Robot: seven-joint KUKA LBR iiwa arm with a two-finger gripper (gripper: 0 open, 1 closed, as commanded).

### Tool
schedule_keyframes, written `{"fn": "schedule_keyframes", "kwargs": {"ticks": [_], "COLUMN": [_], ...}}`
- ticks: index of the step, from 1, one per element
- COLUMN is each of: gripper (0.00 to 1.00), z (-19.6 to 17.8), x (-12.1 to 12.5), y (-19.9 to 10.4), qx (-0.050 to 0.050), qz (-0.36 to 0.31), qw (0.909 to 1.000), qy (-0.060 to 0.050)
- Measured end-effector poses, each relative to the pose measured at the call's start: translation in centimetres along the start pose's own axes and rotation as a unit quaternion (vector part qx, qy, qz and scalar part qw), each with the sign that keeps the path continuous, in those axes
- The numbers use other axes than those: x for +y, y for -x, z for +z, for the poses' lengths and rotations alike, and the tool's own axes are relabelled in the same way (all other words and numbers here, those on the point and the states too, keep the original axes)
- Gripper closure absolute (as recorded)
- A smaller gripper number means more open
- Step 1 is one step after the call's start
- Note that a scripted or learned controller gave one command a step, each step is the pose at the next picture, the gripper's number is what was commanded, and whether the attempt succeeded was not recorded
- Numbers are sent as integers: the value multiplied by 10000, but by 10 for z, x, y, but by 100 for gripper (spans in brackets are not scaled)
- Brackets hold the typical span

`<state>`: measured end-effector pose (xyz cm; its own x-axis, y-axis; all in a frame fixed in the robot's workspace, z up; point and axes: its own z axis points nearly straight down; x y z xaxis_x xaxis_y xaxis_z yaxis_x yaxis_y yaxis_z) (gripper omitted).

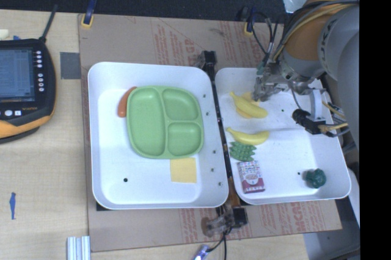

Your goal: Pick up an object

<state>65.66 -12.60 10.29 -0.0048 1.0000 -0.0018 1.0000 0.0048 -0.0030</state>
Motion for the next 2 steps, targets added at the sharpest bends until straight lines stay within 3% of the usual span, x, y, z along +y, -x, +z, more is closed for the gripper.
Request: {"fn": "schedule_keyframes", "kwargs": {"ticks": [1,2], "gripper": [0,0], "z": [0,11], "x": [0,-1], "y": [0,-6], "qx": [0,4], "qz": [0,-3], "qw": [10000,10000], "qy": [-1,-12]}}
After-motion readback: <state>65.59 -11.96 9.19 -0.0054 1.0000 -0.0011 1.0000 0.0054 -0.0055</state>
